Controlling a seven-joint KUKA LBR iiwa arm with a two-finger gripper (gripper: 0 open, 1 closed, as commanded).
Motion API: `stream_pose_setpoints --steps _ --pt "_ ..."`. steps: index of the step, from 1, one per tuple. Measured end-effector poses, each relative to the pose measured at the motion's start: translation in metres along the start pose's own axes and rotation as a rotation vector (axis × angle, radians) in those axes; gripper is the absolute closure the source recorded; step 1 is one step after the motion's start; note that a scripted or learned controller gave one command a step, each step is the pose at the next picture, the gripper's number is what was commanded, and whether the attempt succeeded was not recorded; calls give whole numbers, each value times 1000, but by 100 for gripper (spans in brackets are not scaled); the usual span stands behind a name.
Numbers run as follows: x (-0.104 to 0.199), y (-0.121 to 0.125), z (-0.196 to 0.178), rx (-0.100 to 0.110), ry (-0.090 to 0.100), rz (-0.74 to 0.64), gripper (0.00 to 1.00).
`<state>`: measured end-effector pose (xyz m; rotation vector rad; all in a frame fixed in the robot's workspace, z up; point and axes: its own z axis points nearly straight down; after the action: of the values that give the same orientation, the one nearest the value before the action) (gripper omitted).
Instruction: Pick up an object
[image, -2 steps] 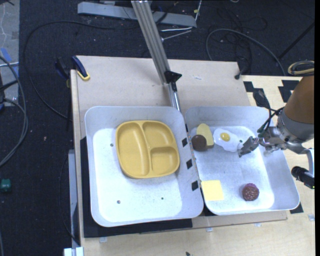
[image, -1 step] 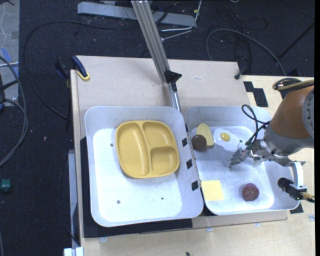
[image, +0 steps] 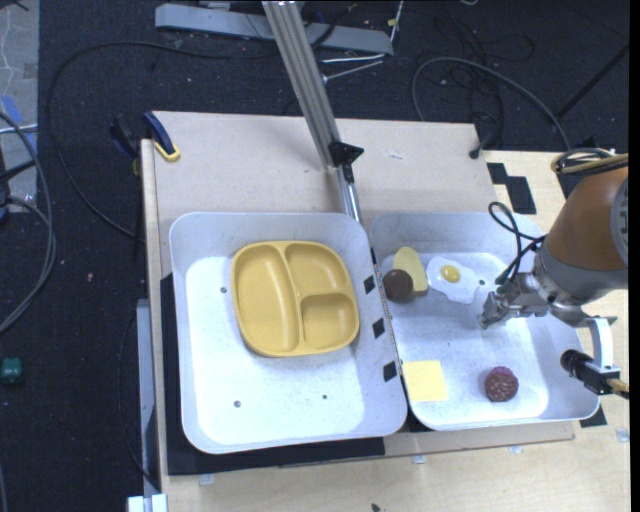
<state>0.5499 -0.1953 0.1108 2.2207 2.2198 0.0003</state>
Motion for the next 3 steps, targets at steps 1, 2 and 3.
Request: stream_pose_setpoints --steps 1,2,3 --pt "3 11 -56 -5 -1 -4 100" --pt "6 5 -103 -4 -1 -3 100" --pt "5 7 -146 -5 -2 -4 100"
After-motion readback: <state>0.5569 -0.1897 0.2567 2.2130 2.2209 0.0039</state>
